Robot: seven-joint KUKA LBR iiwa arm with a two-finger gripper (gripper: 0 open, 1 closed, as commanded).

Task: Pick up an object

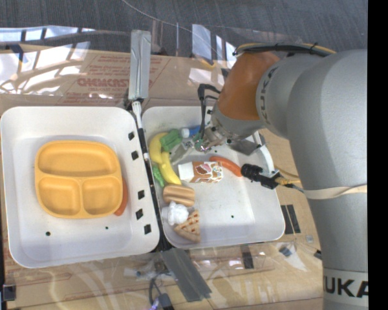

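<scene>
White right bin (pixel 258 221) holds the toy food; the end effector (pixel 204 139) hangs low by the banana (pixel 158 157) at its far-left corner, grip state unclear. Nothing lifted yet.

Two white bins (pixel 26 237); one yellow tray (pixel 77 179); one banana (pixel 160 160); one hot dog (pixel 179 194).

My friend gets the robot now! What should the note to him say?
Gripper: down in the right bin, over the toy food; whether it is open or shut cannot be told.
Things: banana, green piece, hot dog and orange sausage lie in the right bin. Yellow tray sits in the left bin.
Done: nothing seen lifted.
Left: grab one thing and raise it.
</scene>
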